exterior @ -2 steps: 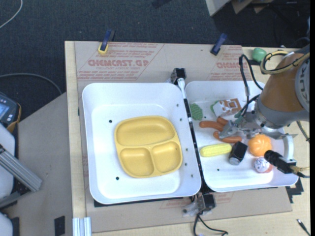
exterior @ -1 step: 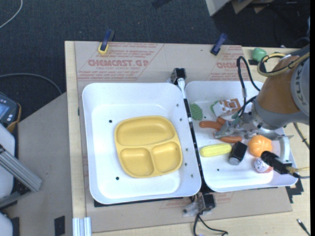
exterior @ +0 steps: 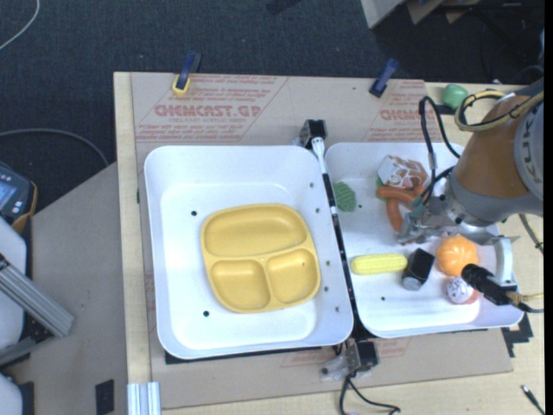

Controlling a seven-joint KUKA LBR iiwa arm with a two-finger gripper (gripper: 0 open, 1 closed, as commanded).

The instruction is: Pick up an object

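Look in the right bin (exterior: 415, 322) for the gripper (exterior: 422, 223). Low down there, at the end of the grey arm (exterior: 492, 167) reaching in from the view's right. Can't tell if open or shut, too small and dark to make out.

Closest thing to pick: the orange sticks (exterior: 396, 201). Right beside the gripper, on the side toward the left bin (exterior: 173, 232), maybe touching, hard to say. Lying flat on the white floor, not lifted.

Other things in the same bin, approx in order from far to near:
- White and brown packet (exterior: 399, 173), just behind the sticks, near the far wall.
- Small green thing (exterior: 346, 197), close to the wall btwn the two bins, apart from the gripper.
- Yellow corn (exterior: 378, 264), lying flat, toward the near edge from the gripper.
- Small black block (exterior: 417, 268), right at the end of the corn, touching or almost, and near the gripper.
- Orange ball (exterior: 456, 253), just beside the block, on the arm's side.
- Little white ball (exterior: 458, 290) w/ dots, close under the orange ball, near the front wall.

Over in the left bin: one yellow plate (exterior: 259, 253) w/ three parts, flat in the middle, well apart from the gripper.

Outside the bins, at the far right of the bench – a green ball (exterior: 455, 95).
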